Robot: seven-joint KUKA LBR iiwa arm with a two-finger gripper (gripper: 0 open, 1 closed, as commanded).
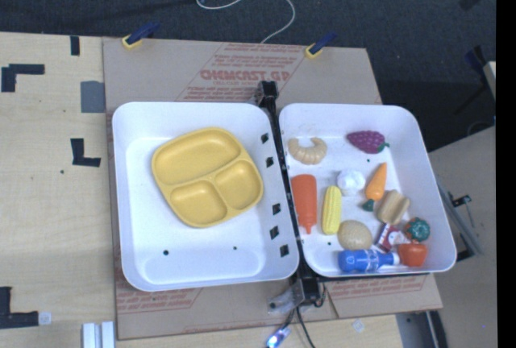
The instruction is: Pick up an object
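The left bin (141, 258) bears a yellow divided plate (207, 176) at its centre; the right bin (423, 141) holds the toy food. Largest there is the orange hot dog (304, 201), at eight o'clock from that bin's centre, beside the corn cob (331, 209). It looks light, stiff and smooth (probably hollow plastic), best pinched across its middle. Next come the blue bottle (367, 260) at six o'clock, the croissant (308, 149) at eleven, the purple grapes (366, 140) at one, then the small carrot (376, 181). Whether the gripper stands apart or together cannot be told.
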